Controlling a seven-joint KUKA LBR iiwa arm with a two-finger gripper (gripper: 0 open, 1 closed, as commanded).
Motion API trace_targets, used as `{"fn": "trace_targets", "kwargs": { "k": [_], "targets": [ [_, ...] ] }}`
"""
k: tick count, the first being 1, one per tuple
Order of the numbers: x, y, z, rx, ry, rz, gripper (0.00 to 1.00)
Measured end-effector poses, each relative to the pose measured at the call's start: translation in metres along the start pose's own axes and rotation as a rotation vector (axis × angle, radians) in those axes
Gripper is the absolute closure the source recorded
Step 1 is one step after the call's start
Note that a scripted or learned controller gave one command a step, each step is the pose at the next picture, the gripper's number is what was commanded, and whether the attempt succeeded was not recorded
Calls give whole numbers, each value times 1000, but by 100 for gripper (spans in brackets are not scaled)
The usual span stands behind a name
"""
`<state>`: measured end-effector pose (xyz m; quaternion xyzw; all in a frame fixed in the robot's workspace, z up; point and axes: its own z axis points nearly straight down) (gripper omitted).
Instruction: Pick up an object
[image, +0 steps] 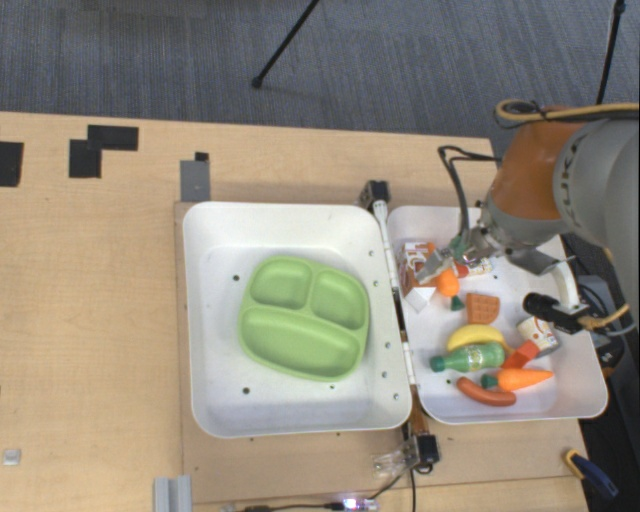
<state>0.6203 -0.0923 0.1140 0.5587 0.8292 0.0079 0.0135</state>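
- While the bench (90, 330) is pale wood, we see grey carpet (150, 50) at twelve o'clock.
- Gripper (447, 262) low in the right bin (590, 400); we cannot tell its state.
- Toy food lies at its five o'clock: banana (476, 335), carrot (523, 379).

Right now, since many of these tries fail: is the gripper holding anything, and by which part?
It cannot be told. The gripper sits low in the right bin among small toys near an orange piece, but no object is clearly between its fingers.
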Motion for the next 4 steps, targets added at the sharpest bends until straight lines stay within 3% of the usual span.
{"fn": "trace_targets", "kwargs": {
  "k": [2,4],
  "targets": [
    [0,0,0,-3,-3,-121,0],
    [1,-1,1,0,0,-63,0]
  ]
}}
